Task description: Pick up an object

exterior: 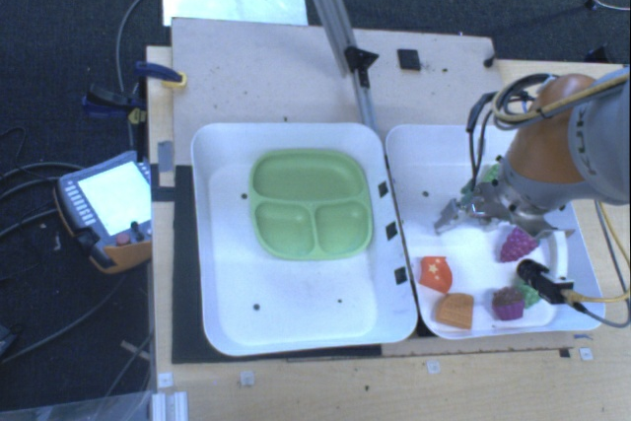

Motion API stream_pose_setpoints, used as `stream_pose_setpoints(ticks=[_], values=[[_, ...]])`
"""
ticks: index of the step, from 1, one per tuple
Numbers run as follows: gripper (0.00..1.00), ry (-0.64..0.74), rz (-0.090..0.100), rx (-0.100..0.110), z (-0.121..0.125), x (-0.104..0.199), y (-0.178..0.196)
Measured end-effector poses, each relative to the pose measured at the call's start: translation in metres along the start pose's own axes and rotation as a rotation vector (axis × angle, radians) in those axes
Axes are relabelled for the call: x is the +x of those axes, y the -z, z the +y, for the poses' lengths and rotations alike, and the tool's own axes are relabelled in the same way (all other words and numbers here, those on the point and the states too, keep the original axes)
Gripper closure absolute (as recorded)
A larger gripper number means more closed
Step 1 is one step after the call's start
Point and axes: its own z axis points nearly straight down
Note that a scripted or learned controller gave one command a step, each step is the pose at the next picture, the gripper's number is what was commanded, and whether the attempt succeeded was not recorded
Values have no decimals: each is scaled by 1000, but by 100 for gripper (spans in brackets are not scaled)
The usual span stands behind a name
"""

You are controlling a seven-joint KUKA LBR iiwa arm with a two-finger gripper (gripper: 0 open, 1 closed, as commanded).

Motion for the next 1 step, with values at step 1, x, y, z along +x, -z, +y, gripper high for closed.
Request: stream_pose_setpoints(ticks=[1], values=[[0,-1,0,-6,2,0,-1]])
